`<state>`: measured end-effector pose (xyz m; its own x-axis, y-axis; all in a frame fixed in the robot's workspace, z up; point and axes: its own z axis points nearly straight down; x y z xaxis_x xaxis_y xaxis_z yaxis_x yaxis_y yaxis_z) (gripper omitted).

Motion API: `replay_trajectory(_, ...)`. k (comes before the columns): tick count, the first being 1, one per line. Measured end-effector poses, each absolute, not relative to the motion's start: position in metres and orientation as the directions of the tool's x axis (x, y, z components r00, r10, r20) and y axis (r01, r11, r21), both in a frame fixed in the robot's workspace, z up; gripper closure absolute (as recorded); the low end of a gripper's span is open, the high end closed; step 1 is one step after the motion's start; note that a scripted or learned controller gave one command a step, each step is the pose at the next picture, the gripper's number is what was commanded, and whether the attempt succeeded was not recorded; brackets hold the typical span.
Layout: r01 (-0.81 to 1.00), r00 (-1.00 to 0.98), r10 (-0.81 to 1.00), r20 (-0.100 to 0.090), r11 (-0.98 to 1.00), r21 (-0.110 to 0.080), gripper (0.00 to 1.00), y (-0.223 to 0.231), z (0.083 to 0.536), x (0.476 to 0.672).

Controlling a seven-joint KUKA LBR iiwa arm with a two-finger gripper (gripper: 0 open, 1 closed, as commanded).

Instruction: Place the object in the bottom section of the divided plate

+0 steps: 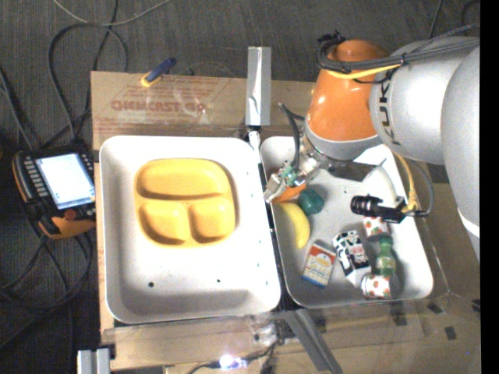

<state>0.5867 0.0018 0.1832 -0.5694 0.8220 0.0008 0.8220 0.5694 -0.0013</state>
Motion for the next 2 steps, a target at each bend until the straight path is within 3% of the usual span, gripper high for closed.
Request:
replay_trajectory(1,0.698,-0.716,0.698,0.002,0.716,-0.001,1.0,0.07,0.223,0.516)
replay_trajectory(2,0.5,-0.866,0.5,-0.001,0.866,-0.001,1.0,0.084,0.358,0.484)
